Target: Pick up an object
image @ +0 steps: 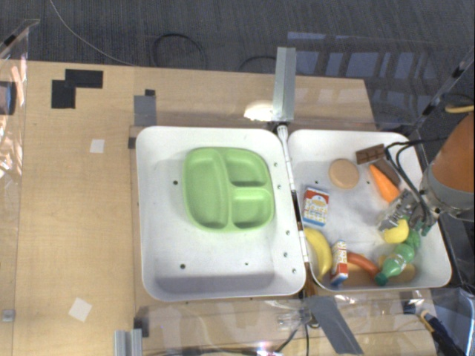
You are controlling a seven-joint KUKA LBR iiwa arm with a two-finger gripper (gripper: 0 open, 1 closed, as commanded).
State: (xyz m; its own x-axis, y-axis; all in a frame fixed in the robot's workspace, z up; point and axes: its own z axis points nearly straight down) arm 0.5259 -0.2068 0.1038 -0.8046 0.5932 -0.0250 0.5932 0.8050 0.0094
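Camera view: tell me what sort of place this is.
Probably a robot lab's pick-and-place bench: two white bins side by side on a wooden bench, toy food such as a banana and carrot, and a gripper reaching in.

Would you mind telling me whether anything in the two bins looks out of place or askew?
Nothing looks spilled or damaged. The green divided plate sits slightly rotated in the left white bin; the toy foods lie jumbled in the right white bin.

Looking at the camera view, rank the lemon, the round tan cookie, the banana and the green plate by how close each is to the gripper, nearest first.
From the gripper:
1. Lemon, right beside it in the right bin.
2. Round tan cookie, up and left in that bin.
3. Banana, at that bin's left wall.
4. Green plate, over in the left bin.
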